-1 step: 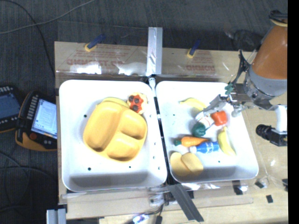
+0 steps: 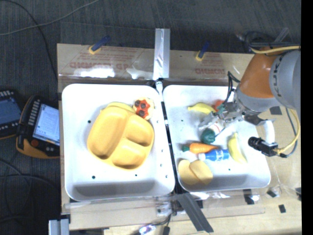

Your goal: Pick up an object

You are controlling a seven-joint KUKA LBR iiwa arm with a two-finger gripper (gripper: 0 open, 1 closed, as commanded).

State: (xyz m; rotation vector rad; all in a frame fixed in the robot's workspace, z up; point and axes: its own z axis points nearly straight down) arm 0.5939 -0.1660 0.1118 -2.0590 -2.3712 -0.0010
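— Dark grey carpet runs all around the tabletop, with black cables trailing over it at the top. What sits on the wood?

— Two shallow white bins side by side, a metal strip rising between them at the back, and blue and yellow clamps on the far edge. A handheld pendant with a lit screen lies on the floor off to the side.

— And inside the bins?

— The left bin carries a big yellow moulded tray and a small orange toy. The right bin is crowded: a banana, a carrot, a blue bottle, a second banana, a bread roll.

— The arm?

— Its hand is low over a green-and-white object in the right bin; I cannot tell how wide it stands or whether it grips anything.
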